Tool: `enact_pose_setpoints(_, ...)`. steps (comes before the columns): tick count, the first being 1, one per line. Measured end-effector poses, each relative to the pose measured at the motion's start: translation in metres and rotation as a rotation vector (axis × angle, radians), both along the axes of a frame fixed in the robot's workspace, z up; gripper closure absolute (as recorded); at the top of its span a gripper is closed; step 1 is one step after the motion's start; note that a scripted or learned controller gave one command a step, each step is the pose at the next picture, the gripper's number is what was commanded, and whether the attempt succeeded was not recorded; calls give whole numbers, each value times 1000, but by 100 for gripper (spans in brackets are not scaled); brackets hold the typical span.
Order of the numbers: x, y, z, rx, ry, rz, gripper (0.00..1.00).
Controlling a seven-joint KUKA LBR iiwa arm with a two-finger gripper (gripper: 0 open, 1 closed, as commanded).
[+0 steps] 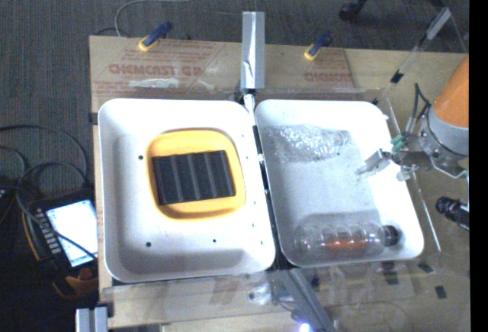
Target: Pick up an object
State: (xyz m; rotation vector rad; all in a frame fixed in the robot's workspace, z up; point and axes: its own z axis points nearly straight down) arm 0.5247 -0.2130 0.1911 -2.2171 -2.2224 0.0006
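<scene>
A clear plastic bottle (345, 239) lies on its side in the right bin (335, 193), along the bin's near wall, its long axis running roughly left to right with the dark cap end toward the right-hand corner. It is transparent and ribbed, with an orange-brown tint showing through its middle. Farther back in the same bin, near the far wall, sits a crumpled piece of clear, shiny plastic (309, 143), wrinkled and irregular in shape, well apart from the bottle. The left bin (122, 193), just beside the right bin and parted from it by a thin divider, holds a rounded yellow tray-like thing (197, 174) with a dark ribbed panel set in its middle; it is nearly square with soft corners and lies flat. Both bins are shallow, white and smooth, resting on a tan counter (191, 67). The arm (451, 113), grey with an orange band, reaches in over the right bin's right rim, and the gripper (379, 162) points left into the bin, above the bare floor between the crumpled plastic and the bottle. Its jaws look slightly parted, with nothing between them.
</scene>
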Motion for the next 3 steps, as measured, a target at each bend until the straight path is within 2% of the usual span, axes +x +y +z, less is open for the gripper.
enact_pose_setpoints(1,78,86,31,-1,-2,97,0)
enact_pose_setpoints(2,120,49,-69,-6,0,63,0)
enact_pose_setpoints(3,125,61,-98,-11,-1,127,0)
